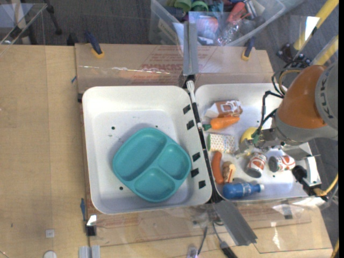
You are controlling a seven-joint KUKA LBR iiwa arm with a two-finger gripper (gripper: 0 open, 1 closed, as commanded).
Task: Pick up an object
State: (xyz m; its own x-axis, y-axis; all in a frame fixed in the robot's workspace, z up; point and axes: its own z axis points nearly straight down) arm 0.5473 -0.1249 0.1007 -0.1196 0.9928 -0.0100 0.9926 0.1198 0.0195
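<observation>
Looking down on the table, I judge this to be the approach step: nothing looks lifted yet, and the pick is not made. The grey arm with its orange band [301, 104] comes in from the right and bends down over the right-hand shallow white bin [252, 90]. Its hand [263, 144] sits low among the clutter there, just beside a small yellow rounded piece [248, 135] and above two white-and-orange rounded objects [256, 164]. From this angle I cannot tell how wide the hand stands, nor whether anything sits in it; the wrist body hides that part.

The candidate things all lie in the right bin: an orange carrot-shaped toy [224, 123] toward the far side, a white and brown carton [228, 109] beyond it, a red sausage-like piece [216, 165] near the divider, and a blue plastic bottle [239, 190] lying on its side at the near edge. The left white bin [102, 106] holds a teal divided plastic plate [151, 164].

My reading is that the next move calls for settling on one item close under the hand, most likely the yellow piece or a white-and-orange one, then closing and lifting straight up. The crowding there could spoil the grasp.
</observation>
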